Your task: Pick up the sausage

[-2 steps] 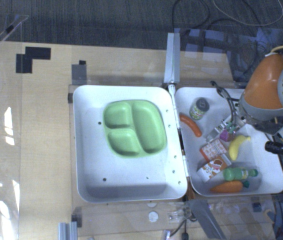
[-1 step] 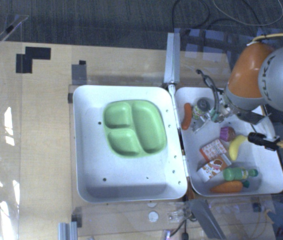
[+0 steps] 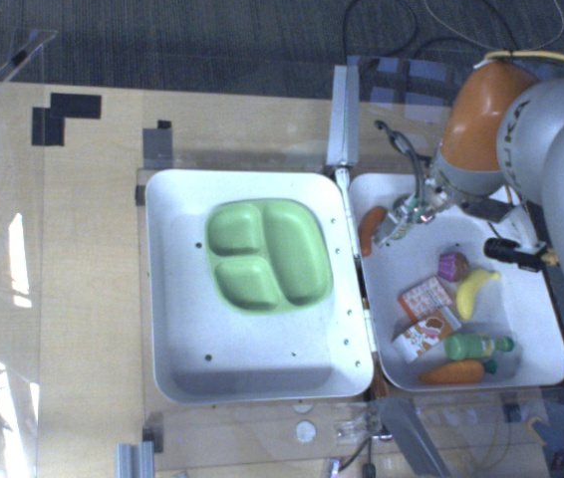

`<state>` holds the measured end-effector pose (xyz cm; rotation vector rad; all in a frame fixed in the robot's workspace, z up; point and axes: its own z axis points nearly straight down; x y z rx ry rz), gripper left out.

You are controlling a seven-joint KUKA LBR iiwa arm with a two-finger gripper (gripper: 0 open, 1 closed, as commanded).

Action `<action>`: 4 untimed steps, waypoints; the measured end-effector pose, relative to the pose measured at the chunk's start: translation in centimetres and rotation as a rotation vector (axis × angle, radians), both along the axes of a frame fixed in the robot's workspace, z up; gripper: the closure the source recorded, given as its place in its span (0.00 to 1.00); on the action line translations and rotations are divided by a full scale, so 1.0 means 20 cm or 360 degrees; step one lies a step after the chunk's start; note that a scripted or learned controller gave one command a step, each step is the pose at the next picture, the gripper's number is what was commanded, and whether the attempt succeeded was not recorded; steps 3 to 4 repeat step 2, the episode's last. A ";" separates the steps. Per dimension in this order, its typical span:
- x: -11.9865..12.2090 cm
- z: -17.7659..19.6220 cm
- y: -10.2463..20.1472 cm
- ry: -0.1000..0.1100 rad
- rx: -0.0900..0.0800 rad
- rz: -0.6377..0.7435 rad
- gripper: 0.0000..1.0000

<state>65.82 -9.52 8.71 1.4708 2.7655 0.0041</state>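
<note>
Left bin point(image 3: 172, 297) holds the green divided tray point(image 3: 267, 252). The sausage point(image 3: 370, 229) lies against the right bin's point(image 3: 551, 361) left wall, gripper point(image 3: 399, 217) just beside it, grip state unclear. Risk, I'd say: that wall blocks a finger, sausage rolls away.

No word, brand, number or sign can be read anywhere. The 2 red and white cartons point(image 3: 428, 315) in the right bin point(image 3: 541, 366), just left of the banana point(image 3: 474, 291), carry printed patches too small and blurred to make out. The green bottle point(image 3: 476, 346) below them shows no legible label.
</note>
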 end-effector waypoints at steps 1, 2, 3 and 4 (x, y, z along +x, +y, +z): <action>0.01 0.05 0.01 -0.0008 0.0000 0.0009 1.00; 0.04 0.00 -0.08 0.0049 0.0009 0.0783 1.00; 0.04 0.00 -0.08 0.0049 0.0009 0.0783 1.00; 0.04 0.00 -0.08 0.0049 0.0009 0.0783 1.00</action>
